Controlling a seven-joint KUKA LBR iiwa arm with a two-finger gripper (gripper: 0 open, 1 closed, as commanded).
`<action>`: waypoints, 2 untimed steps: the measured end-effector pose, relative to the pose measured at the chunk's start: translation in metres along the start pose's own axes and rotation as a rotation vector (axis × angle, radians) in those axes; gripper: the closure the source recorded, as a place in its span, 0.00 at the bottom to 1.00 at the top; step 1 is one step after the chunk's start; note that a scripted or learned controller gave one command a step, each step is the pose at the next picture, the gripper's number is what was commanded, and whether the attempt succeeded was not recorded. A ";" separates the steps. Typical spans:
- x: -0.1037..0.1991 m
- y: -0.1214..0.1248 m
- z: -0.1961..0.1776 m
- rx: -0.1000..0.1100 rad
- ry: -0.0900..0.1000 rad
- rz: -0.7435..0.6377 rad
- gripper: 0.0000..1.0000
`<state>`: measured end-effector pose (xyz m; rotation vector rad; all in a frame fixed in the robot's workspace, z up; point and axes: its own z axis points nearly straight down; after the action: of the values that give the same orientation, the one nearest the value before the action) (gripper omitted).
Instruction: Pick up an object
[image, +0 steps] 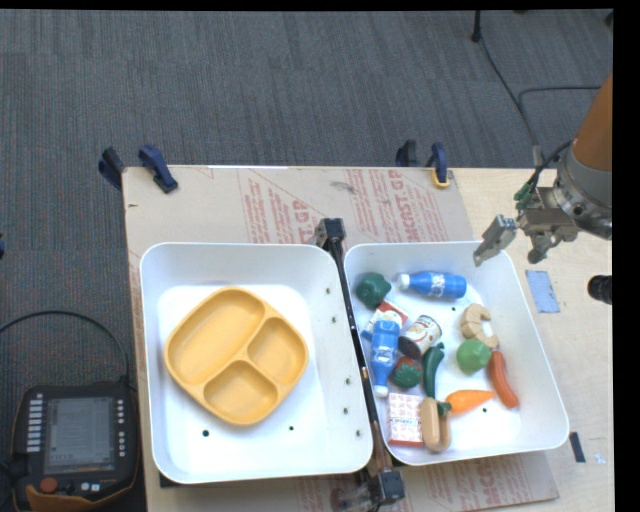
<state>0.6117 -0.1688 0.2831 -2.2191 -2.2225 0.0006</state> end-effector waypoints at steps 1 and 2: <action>0.023 0.025 0.181 0.005 0.002 -0.001 0.00; 0.077 0.008 0.190 -0.012 -0.002 0.001 0.00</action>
<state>0.6194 -0.0922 0.0935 -2.2270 -2.2290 -0.0103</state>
